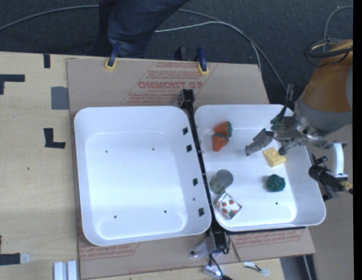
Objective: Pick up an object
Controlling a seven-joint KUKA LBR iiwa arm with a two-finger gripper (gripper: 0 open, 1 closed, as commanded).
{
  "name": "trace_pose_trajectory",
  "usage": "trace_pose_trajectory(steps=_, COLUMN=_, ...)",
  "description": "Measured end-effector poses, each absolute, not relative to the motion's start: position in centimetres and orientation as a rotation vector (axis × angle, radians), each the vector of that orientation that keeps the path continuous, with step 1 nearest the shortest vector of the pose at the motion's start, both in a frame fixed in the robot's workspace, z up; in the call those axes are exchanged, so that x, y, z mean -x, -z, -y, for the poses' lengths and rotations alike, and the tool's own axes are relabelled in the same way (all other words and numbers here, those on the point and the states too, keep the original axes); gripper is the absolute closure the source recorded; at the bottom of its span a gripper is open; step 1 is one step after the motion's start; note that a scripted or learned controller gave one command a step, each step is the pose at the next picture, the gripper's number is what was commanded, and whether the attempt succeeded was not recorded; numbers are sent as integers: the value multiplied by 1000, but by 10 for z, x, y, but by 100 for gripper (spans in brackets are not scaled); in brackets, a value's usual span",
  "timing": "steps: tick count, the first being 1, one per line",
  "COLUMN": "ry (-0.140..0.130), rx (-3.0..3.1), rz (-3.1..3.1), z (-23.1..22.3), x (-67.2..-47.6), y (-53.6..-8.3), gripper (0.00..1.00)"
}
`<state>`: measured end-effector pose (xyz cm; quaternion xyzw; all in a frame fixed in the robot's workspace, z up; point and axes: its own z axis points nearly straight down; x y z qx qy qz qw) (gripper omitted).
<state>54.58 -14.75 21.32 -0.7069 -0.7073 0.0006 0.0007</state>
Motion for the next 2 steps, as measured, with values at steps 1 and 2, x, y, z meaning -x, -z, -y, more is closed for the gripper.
trace_pose_trajectory(steps=1, ry=-5, rx=2216, rz=2221, z=104, x=-607, y=-82, gripper=0)
trace_pose_trajectory(steps=2, ry=-1, rx=2219, rz=2223, z=94, x=-651, y=-84, gripper=0)
